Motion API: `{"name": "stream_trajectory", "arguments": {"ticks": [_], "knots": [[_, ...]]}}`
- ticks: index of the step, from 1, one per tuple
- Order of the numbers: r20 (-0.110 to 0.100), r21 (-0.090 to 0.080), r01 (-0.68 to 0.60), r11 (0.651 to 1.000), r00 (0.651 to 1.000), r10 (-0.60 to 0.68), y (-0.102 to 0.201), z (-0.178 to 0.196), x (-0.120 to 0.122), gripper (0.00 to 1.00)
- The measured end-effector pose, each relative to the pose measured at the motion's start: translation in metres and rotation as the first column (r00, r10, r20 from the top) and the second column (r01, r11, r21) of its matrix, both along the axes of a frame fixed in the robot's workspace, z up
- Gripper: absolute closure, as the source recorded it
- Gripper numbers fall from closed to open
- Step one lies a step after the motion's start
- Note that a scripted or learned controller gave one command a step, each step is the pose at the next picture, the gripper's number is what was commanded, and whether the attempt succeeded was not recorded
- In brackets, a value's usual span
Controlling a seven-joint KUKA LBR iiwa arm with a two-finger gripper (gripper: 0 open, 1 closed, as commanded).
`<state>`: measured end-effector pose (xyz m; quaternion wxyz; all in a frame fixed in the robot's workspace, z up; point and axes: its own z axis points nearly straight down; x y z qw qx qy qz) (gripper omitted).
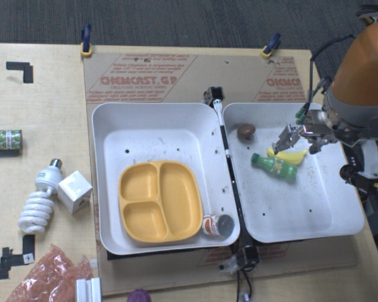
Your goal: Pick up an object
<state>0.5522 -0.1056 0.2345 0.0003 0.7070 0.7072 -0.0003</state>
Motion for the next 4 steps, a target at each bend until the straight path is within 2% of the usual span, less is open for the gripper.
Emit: {"name": "stream_trajectory", "arguments": {"ticks": [1,2,3,4], "knots": [[0.014,-0.003,0.001,1.0,1.0,-0.001,-0.005,-0.125,0.009,0.0],[0.015,-0.006,0.004,1.0,1.0,-0.004,-0.007,-0.115,0.009,1.0],[0.014,-0.006,0.004,1.0,1.0,-0.004,-0.007,-0.115,0.009,0.0],[0.0,0.001,0.002,1.0,1.0,-0.002,0.001,-0.142,-0.016,0.0]]}}
